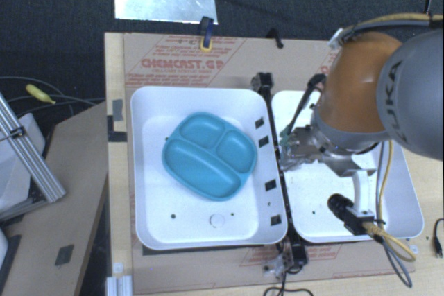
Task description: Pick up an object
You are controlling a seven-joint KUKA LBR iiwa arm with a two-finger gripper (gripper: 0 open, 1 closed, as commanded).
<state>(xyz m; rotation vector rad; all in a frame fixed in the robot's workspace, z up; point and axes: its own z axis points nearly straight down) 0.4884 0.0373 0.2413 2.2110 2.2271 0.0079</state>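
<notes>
The pick looks not yet made. The blue divided plate (209, 154), the one object to take, lies flat in the left bin (156, 218), just off its centre toward 12 o'clock, untouched. The arm (371, 90) hangs over the right bin (402, 215), its wrist low by the shared rim at 9 o'clock. I cannot tell the state of the claw (291, 152). The divider and its black clips (267, 142) stand between claw and plate.

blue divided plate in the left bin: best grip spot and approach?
Pinch the raised outer rim of the blue divided plate, coming straight down over its edge nearest the gripper. It lies flat, upside up, too wide to span; the rim is probably the only thin graspable feature.
</notes>
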